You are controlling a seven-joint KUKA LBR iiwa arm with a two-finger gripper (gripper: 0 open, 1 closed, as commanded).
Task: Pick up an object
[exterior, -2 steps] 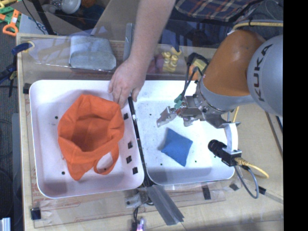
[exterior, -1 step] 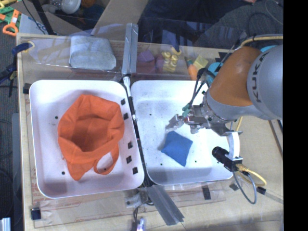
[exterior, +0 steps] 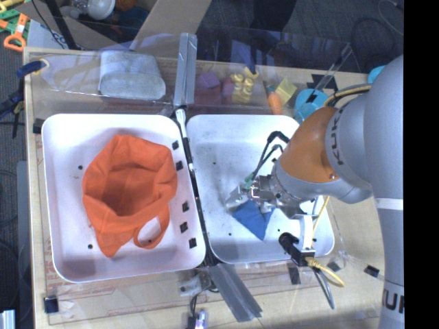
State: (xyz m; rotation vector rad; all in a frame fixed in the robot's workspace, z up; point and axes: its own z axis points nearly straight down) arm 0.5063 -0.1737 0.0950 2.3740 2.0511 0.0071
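Camera view: my end effector point(exterior: 241, 196) low in right bin point(exterior: 212, 238), at blue object's point(exterior: 252, 218) upper edge; grip state cannot tell. Orange bag point(exterior: 127, 187) in left bin point(exterior: 62, 252). Judgement: settle squarely over blue piece before lifting

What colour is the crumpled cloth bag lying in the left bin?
Orange. The crumpled cloth bag in the left white bin shows best in the camera view.
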